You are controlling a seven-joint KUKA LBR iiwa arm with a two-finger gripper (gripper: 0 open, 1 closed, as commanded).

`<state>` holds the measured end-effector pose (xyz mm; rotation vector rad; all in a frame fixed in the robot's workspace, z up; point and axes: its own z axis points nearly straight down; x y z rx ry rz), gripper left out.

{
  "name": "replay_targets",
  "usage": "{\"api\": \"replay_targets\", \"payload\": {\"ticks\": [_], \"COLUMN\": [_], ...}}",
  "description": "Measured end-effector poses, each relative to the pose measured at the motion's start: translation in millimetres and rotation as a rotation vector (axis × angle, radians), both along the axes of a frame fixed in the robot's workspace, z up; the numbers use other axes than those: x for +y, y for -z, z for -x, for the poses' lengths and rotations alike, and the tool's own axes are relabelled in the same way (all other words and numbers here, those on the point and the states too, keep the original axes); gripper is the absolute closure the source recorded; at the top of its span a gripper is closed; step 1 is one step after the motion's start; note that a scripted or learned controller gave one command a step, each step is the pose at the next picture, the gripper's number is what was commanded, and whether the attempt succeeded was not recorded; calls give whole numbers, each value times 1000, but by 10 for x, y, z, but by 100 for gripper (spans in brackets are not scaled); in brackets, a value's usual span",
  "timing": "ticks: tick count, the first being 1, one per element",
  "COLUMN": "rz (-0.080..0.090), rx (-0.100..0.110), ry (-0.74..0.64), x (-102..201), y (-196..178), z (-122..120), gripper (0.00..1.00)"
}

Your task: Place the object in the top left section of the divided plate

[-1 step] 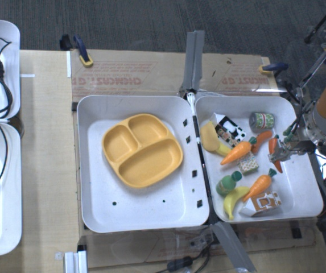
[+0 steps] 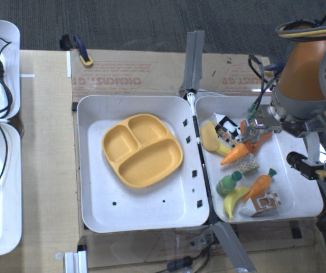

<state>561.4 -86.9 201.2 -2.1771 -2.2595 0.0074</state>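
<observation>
**Carrot at claw, right bin**

Banana (image 2: 231,201) sits nearest, at the 6 o'clock edge of the right bin (image 2: 308,209), with a green toy (image 2: 229,182) just above it and a second carrot (image 2: 259,186) beside a small carton (image 2: 263,202).

Task carrot (image 2: 234,154): in the right bin, long axis on the 8-to-2 o'clock line, pointed tip towards 8 o'clock, thick end towards 2 o'clock. The thick end meets the gripper (image 2: 254,136), and the body extends from the claw towards 8 o'clock.

Claw state: cannot tell, as the arm overhangs it.

Divided plate (image 2: 143,149): in the left bin (image 2: 94,209), at 9 o'clock of the carrot, well apart.
</observation>
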Motion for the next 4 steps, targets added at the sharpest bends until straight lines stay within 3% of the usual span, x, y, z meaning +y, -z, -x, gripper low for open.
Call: {"api": "replay_targets", "payload": {"ticks": [1, 2, 3, 4], "rz": [4, 2, 5, 7], "rx": [0, 2, 0, 1], "ry": [243, 21, 236, 456], "x": [894, 869, 1473, 2121], "y": [-462, -433, 138, 17], "z": [-258, 194, -696, -387], "gripper": [100, 100, 100, 100]}}
